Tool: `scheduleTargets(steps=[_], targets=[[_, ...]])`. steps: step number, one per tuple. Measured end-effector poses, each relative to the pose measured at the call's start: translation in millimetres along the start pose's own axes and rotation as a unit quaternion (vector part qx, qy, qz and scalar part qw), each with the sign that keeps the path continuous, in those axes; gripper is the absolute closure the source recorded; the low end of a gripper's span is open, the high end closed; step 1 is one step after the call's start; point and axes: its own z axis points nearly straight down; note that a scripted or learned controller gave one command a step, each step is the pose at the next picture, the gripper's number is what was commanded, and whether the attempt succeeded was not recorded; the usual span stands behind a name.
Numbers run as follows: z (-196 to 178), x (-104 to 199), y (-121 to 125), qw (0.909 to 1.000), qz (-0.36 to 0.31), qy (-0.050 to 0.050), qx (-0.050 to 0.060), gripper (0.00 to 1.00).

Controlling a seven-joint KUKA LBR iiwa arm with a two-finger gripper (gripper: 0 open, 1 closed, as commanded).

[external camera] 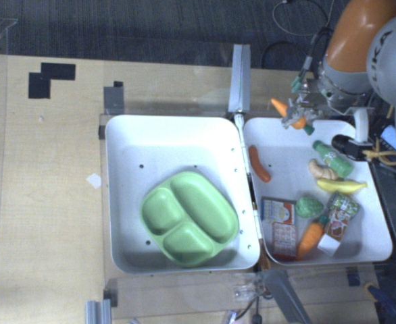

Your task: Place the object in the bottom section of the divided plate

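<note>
The grey arm [387, 46] with its orange band reaches in from the right, over the far edge of the right bin [380, 248]; its end effector [297, 117] hangs at that bin's far-left corner, and a small orange carrot-like piece [279, 106] sits right at its tips, apparently pinched there, though the view is too small to show the grip clearly; whether the end effector is released or clenched I cannot tell for sure.

In the left bin [127, 140] lies the green divided plate [190, 218], turned at a slant, nearer the bin's near-right part; its three sections all show bare green, and the nearest section [188, 243] faces the near rim.

The right bin holds the rest; a red sausage [259, 164] lies along its left wall, toward the far side; a green bottle [333, 159] lies toward the far right, with a pale tan piece [322, 171] just beside it and a yellow banana [341, 186] just nearer; a green leafy toy [308, 206] sits in the middle, touching a printed card [277, 212] to its left; a red packet [284, 238] lies nearer than the card; a second carrot [310, 236] rests tilted beside it, next to a printed pouch [341, 214].

The bench [42, 181] is light wood, with black marks [49, 78] at its far left.
</note>
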Motion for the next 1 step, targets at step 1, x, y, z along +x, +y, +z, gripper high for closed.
scheduleTargets(steps=[1], targets=[[21.6, 66.5, 0.6, 0.9986, -0.052, 0.001, 0.0, 1.0]])
